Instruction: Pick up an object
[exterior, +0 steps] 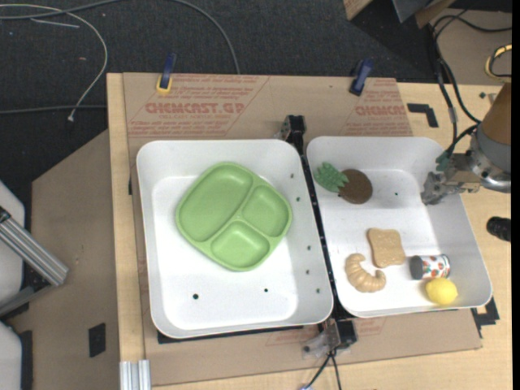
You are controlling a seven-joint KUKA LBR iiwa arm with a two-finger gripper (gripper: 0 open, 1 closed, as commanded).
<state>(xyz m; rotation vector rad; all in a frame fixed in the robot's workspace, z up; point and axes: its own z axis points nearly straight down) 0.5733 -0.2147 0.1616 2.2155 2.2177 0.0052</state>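
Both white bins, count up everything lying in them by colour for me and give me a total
Green: 1, the divided plate in the left bin
Brown with green leaves: 1, the toy pineapple in the right bin
Tan: 2, the toast slice and the croissant
Yellow: 1, the lemon
Multicoloured: 1, the small can
Total: 6

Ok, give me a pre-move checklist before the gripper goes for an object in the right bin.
1. Gripper over the right white bin's far right edge: ok.
2. Nothing seen between its fingers: ok.
3. Finger opening: cannot tell.
4. Yellow lemon-like ball, small printed can, tan toast slice and curled croissant lie near the front, apart from the gripper: ok.
5. Green divided plate sits in the left bin, out of the way: ok.
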